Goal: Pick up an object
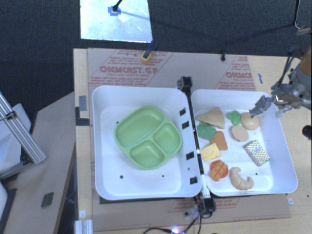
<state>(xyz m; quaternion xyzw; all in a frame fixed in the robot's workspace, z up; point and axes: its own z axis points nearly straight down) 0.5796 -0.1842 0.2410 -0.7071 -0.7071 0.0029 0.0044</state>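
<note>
From where I stand, the grey two-finger gripper (pixel 258 107) hangs over the far right corner of the right-hand shallow white bin (pixel 285 145), its tip just above a small round beige toy bread roll (pixel 250 123). I cannot tell how it is set, and nothing shows in its grasp.

The roll looks the likeliest target. It lies beside a pale oval piece (pixel 239 133) and a small green leafy piece (pixel 234 116), close enough to crowd a grasp. I judge it a light, hard plastic thing, smooth and rounded, so it may squirt out under a pinch; taking it across its widest middle seems safest.

The left-hand white bin (pixel 105 130) holds a pale green three-compartment plastic plate (pixel 147 137).
</note>
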